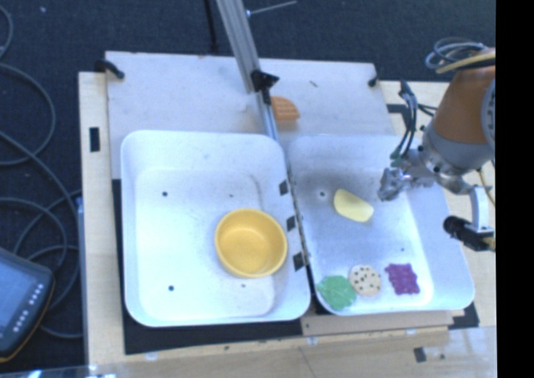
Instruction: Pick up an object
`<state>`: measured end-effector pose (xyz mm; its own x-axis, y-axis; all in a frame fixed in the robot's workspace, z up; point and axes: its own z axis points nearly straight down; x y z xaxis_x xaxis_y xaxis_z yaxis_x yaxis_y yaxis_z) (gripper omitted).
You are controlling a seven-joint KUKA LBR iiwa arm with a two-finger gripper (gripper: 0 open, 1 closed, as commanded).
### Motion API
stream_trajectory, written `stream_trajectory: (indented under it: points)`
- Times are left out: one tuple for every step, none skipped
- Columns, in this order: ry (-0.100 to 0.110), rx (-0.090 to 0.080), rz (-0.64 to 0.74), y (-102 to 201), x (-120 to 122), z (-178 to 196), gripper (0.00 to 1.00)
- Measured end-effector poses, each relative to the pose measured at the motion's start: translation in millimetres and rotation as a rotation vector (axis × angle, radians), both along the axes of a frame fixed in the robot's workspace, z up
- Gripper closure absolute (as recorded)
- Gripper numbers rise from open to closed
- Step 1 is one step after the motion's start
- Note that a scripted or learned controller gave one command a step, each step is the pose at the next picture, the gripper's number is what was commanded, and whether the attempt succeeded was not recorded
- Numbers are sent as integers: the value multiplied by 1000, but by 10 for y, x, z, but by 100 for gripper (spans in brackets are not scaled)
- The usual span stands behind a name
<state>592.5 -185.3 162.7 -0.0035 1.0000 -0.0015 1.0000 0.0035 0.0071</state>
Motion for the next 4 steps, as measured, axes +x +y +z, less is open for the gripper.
stream_trajectory:
  points:
    - [0, 0, 1, 73, 28, 482, 100]
    - [-2, -1, 1, 79, 68, 1129, 100]
    - [7, 1, 1, 557, -155, 979, 100]
    - [6, 1, 2, 1083, -419, 966, 100]
